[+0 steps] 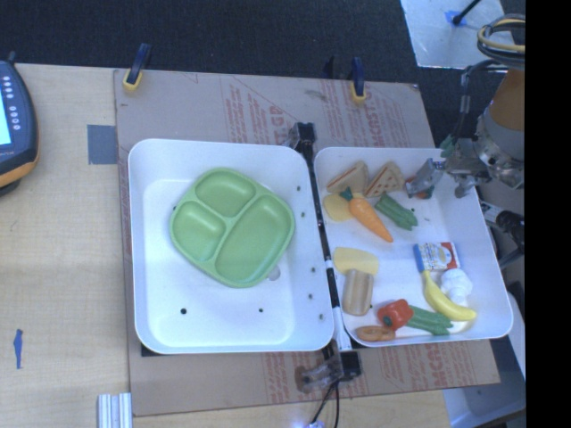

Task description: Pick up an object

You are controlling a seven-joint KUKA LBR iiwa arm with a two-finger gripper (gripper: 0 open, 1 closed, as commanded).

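Camera view: tool (435,175) at upper-right of right bin (496,266), above bin's top edge. Finger gap not resolvable; can't tell if open or holding anything. Just left of tool: green pepper (396,211), two sandwich wedges (369,180), carrot (369,218). Below tool, well apart: carton (436,256), banana (445,302), red pepper (395,313), wood cylinder (357,291). Far left of tool: left bin (156,319) w/ green divided plate (233,227).

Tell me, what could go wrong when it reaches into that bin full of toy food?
The carrot, green pepper and bread wedges lie touching, so the gripper might nudge or catch two at once. It also hovers near the right bin's rim and could bump it. The banana looks curved and smooth, so it may slip.
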